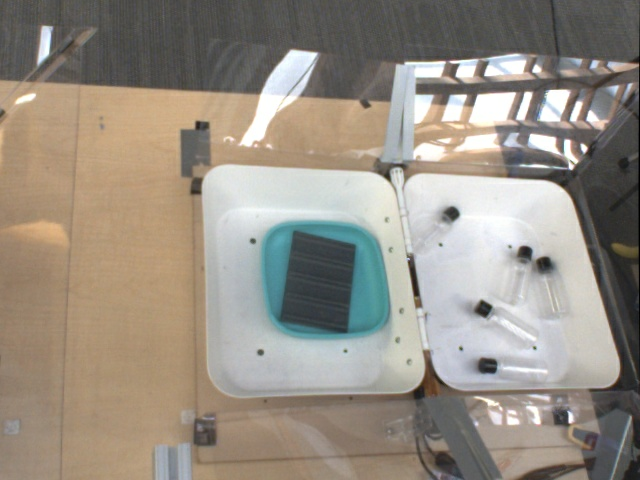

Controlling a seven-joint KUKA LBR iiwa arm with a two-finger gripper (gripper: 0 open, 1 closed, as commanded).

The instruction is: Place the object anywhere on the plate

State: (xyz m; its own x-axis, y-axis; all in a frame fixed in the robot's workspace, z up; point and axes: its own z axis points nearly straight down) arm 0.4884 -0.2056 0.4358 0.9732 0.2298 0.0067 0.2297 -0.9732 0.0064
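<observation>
The dark grey ribbed rectangular block (319,282) lies flat on the teal square plate (375,308) in the left white bin (230,358). Placement appears complete. Claw state: cannot tell.

Wooden bench (110,298), two white bins (235,358)

My surroundings, itemised. Floor (250,13): dark grey ribbed carpet across the far side. Desk (100,268): pale wood-grain top, spreading left and near. Clear sheeting (290,88): lies over the desk's far part, catching bright glare. Metal frame (520,78): silvery bars at far right, strongly lit. Black cable (553,8): runs across the carpet, far right.
</observation>
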